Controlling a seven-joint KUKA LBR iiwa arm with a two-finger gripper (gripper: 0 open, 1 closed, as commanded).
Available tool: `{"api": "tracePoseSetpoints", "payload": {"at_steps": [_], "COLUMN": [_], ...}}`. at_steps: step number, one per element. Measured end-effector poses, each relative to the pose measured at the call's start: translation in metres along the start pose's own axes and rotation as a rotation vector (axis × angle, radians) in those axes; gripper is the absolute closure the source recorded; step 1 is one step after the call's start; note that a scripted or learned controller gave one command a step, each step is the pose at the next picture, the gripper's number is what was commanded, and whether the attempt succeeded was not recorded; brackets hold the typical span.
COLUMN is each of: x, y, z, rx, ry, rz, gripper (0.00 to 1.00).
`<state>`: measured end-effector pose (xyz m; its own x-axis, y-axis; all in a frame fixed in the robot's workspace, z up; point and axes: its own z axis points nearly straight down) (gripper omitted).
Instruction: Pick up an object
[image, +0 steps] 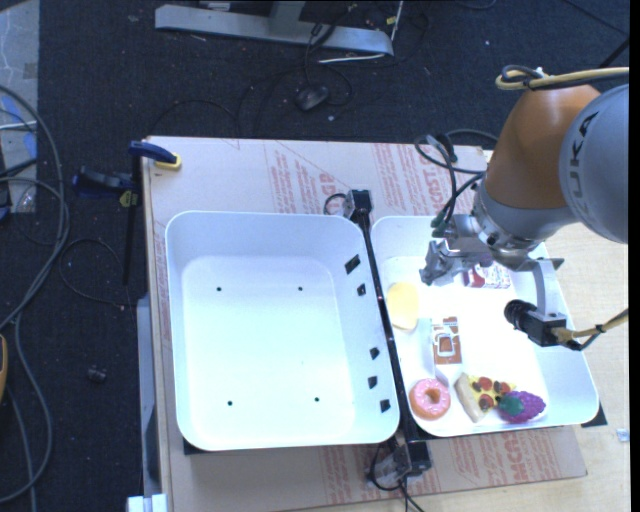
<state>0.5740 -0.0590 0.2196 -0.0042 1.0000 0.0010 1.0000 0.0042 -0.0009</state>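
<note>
Several toy foods lie in the right bin (575, 375). A pale yellow oval piece (403, 305) rests against its left wall. Toward the front sit a small red-and-white carton (447, 342), a pink donut (430, 398), a wedge with coloured toppings (478, 393) and a purple grape bunch (522, 405). My gripper (446, 262) hangs over the back of this bin, just right of and behind the yellow piece. A red-and-white item (488, 278) peeks out from under the wrist. Nothing can be seen held.
The left bin (180, 240) stands beside the right one, with a black divider strip (378, 310) and clips between them. Both rest on a cardboard-covered bench (260, 170). Cables run along the floor at left, and a blue clamp (150, 152) grips the bench's back-left corner.
</note>
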Motion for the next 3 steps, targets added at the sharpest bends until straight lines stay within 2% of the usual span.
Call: {"api": "tracePoseSetpoints", "payload": {"at_steps": [1, 2, 3], "x": [0.043, 0.099, 0.146], "y": [-0.008, -0.015, -0.025], "z": [-0.01, -0.001, -0.02], "rx": [-0.001, 0.0, -0.002], "ry": [0.0, 0.0, 0.0], "rz": [0.0, -0.001, -0.001], "gripper": [1.0, 1.0, 1.0]}}
